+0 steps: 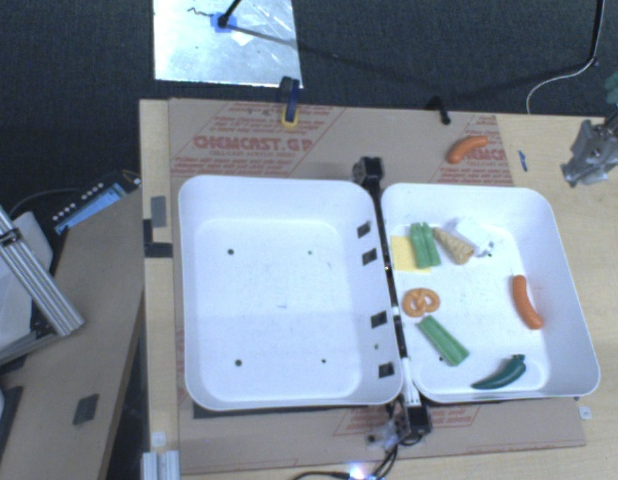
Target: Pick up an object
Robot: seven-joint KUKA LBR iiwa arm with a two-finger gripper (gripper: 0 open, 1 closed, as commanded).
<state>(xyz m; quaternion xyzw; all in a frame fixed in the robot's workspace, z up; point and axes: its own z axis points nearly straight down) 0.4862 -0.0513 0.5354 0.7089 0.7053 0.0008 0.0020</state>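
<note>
Right-hand shallow white plastic bin (564,268): holds seven small toy food pieces, well apart from the tool.
- Orange sausage-shaped piece (527,301), near the right wall, lying alone. Judged light, rigid plastic, smooth and likely slippery; best taken across its narrow middle. The clearest candidate for the pick, with free floor on both sides.
- Dark green curved pepper-shaped piece (502,372), near the front rim. Tapered; take at the thicker end.
- Green ridged block (443,339), lying at a slant below the centre. Flat sides should hold well.
- Orange pretzel-shaped piece (421,301), just above the block. Thin and low, so probably hard to lift.
- Green ridged stalk piece (423,245), resting against a flat yellow square piece (400,253) by the hinge wall; crowded.
- Tan cone-shaped piece (454,244), just beside the stalk.

Left-hand shallow white plastic bin (204,298): joined to the right one along a black hinged divider.

Grey metal tool (592,160): at the right edge, above the table beyond the right bin's far corner. Whether wide or narrow cannot be told.

Surface: a pale wooden table (109,308) under a brown printed cardboard sheet (259,138). A second orange sausage piece (467,149) lies on the cardboard behind the bins.

Room: dark carpet floor (59,68) with a shiny foil sheet (224,28).
</note>
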